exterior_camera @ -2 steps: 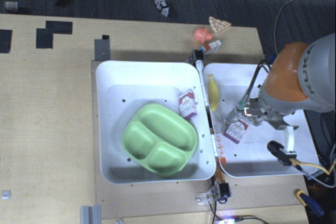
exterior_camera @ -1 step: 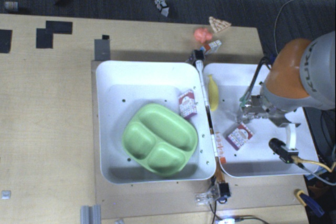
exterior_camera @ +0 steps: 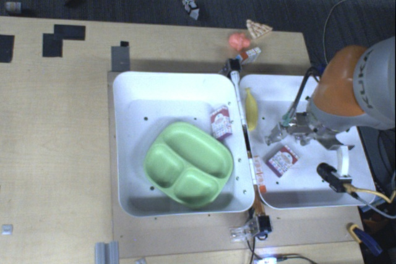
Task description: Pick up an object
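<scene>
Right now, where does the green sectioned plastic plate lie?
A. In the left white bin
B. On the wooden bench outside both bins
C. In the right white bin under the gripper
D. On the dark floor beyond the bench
A: the green sectioned plastic plate rests inside the left white bin, next to a small red and white packet, while the gripper is over the right white bin.
</scene>
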`<state>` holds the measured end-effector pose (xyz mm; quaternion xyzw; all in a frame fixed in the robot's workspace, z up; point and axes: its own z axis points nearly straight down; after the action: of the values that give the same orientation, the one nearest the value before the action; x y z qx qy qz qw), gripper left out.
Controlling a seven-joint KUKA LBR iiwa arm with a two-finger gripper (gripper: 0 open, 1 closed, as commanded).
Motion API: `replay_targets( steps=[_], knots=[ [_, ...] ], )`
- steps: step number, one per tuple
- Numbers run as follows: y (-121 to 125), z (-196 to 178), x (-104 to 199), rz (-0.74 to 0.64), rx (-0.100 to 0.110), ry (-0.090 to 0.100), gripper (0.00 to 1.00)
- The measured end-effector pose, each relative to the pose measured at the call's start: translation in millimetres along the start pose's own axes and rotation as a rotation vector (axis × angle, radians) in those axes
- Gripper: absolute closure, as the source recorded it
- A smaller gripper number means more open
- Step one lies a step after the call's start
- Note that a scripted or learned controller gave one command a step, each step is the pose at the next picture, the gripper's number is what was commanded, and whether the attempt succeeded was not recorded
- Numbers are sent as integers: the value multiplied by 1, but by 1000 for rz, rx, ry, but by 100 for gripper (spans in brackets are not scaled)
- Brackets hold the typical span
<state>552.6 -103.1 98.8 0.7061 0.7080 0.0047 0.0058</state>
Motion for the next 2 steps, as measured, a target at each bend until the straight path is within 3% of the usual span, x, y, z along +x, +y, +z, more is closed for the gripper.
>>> replay_targets(
  steps=[1,2],
  knots=[
    [-62,10,17,2,0,-2,0],
    [-60,-1,17,1,-5,-2,100]
  ],
)
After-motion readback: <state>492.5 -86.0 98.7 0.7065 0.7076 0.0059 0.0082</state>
